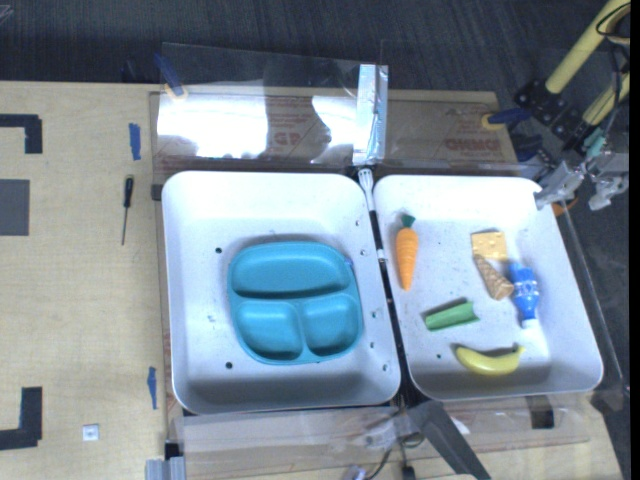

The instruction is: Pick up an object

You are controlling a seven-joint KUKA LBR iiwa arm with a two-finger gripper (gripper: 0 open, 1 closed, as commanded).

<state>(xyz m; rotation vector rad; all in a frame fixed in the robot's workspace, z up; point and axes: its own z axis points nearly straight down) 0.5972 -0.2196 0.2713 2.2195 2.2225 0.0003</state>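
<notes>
The right bin (452,194) holds an orange carrot (406,254), a green cylinder-shaped piece (449,315), a yellow banana (488,359), a yellow cracker-like block (488,243), a brown bread-like piece (496,279) and a small blue and white bottle (525,299). My gripper (578,180) sits at the bin's far right corner, above the rim and well away from all the objects. Nothing is seen in it.
The left bin (190,268) carries a blue divided plate (293,300). A clear plastic sheet (300,118) stands behind the bins. A small screwdriver (126,208) lies on the bench at the left. Cables and a yellow part (590,38) hang at the upper right.
</notes>
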